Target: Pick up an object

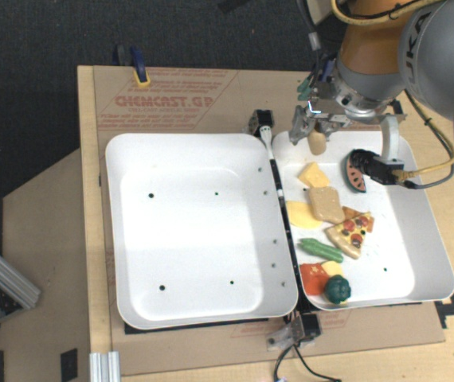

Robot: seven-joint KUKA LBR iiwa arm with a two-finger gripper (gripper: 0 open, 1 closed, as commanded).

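We note the claw [316, 130] hanging over the far left corner of the right bin [418, 237], with a small tan piece [316, 142] at its tip. Whether the claw is spread or pressed together on that piece we cannot tell from this slant.

The toy food lies clustered along the right bin's left side: yellow cheese wedge [315, 175], tan cracker [326, 204], pizza slice [351, 231], green bean pod [320, 250], red piece [313, 278], dark green ball [338, 290]. A watermelon slice [355, 171] sits apart, to the right. The left bin [131, 213] holds nothing.

Risks, in our judgement:
- The tan piece is small and rounded; an off-centre pinch could let it slip out.
- The claw works close to the bin wall and divider [278, 189]; a descent there could strike the rim.
- Crowded items could leave the claw nudging a neighbour.
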